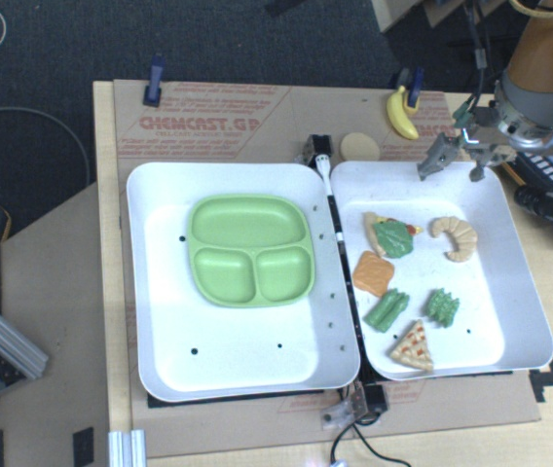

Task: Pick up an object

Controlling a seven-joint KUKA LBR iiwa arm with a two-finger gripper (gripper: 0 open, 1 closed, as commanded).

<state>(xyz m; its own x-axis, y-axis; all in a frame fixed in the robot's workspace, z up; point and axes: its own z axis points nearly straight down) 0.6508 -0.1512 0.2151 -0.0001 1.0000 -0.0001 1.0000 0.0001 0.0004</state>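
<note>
Bench seen from above at a slant, carrying two shallow white bins side by side on a sheet of brown cardboard [208,125] printed with red lettering. The left bin [160,339] holds a pale green divided plate [251,249] with one wide compartment at the top and two smaller ones below. The right bin [510,300] holds toy food. Near its upper middle lies a sandwich slice topped with green lettuce [389,236]. To the right of that sits a tan croissant [455,237]. Below the sandwich is an orange-brown nugget-like piece [373,273]. Lower down, a bundle of green beans [387,310] lies at a tilt, with a small broccoli floret [442,305] just to its right. A pizza slice [413,346] rests near the bin's bottom edge. None of the pieces touches the gripper.

Outside the bins, on the cardboard above them, lie a yellow banana [402,115] and a round tan cookie-like disc [359,147].

The grey arm with its orange band enters from the upper right. Its gripper [459,161] hangs over the top edge of the right bin, above the croissant and well apart from it. Its two fingers [434,161] are spread apart, with nothing between them.
</note>
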